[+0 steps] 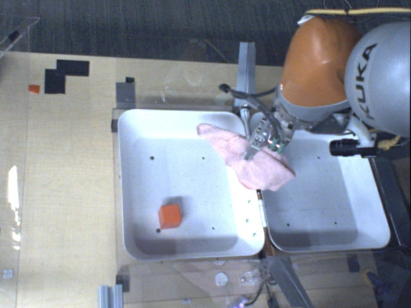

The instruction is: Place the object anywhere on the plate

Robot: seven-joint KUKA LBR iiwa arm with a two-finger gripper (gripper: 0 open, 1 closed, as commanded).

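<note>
A small orange cube [170, 216] lies in the left bin [138, 172], near its front. A pink cloth-like thing [257, 167] hangs across the wall between the two bins, one end over the left bin's back right corner and the other over the right bin [334, 230]. My gripper [255, 144] comes down on its middle from the right. The fingers are shut on a pinch of the pink material, which looks lifted off the bin floor. No distinct plate can be told apart from this pink thing.
The arm's orange band [318, 56] and grey wrist [379, 76] loom over the back of the right bin. Grey posts [246, 66] stand behind the bins. Black and orange markers [61, 76] lie on the bench at far left.
</note>
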